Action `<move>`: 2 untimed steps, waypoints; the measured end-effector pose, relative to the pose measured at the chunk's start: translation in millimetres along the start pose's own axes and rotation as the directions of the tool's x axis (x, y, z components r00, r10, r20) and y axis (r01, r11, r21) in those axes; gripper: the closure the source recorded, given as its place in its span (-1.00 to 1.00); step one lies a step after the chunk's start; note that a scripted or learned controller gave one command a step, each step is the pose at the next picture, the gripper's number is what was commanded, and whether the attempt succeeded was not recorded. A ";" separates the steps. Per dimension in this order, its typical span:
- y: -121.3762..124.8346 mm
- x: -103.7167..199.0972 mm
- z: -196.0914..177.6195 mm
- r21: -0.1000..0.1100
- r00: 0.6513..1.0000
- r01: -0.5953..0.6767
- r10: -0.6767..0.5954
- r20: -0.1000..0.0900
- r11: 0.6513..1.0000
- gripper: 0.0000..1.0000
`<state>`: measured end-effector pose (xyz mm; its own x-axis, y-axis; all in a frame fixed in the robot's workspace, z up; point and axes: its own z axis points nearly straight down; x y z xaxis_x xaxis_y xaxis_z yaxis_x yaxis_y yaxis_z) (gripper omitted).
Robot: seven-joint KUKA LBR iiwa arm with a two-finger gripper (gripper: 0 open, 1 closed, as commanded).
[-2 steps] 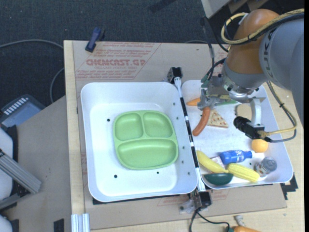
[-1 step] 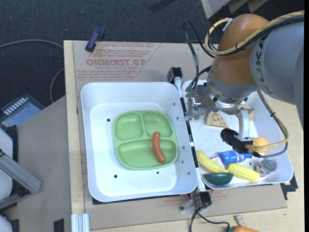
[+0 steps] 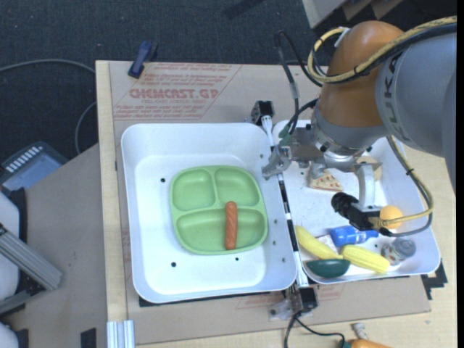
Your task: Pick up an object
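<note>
My gripper [image 3: 328, 167] hangs low over the back of the right bin [image 3: 428, 232], just above a tan wedge of toy food [image 3: 325, 183]; the wrist hides most of it. Toward the bin's front lie a yellow banana [image 3: 315, 242], a corn cob [image 3: 366, 259], a blue object [image 3: 349, 235], a dark green spoon-like piece [image 3: 328, 268], a small orange ball [image 3: 391, 213] and a grey metal piece [image 3: 402, 249]. Nothing shows between the fingers.
The left bin [image 3: 145, 194] holds a green divided plate [image 3: 210, 194] with an orange-brown sausage [image 3: 230, 225] lying in its front compartment. The ridge between the two bins runs just left of the gripper. A blue clip [image 3: 141, 59] lies on the cardboard behind the bins.
</note>
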<state>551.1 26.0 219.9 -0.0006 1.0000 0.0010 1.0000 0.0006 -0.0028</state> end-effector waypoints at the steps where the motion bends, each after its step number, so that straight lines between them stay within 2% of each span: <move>1: 16.0 -65.1 35.5 0.000 1.000 -0.001 0.001 0.001 1.000 -1.00; 2: 38.0 -119.9 83.7 -0.001 1.000 -0.001 0.001 0.001 1.000 -1.00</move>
<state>588.9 -93.7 136.0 0.0004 1.0000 0.0002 1.0000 -0.0004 -0.0016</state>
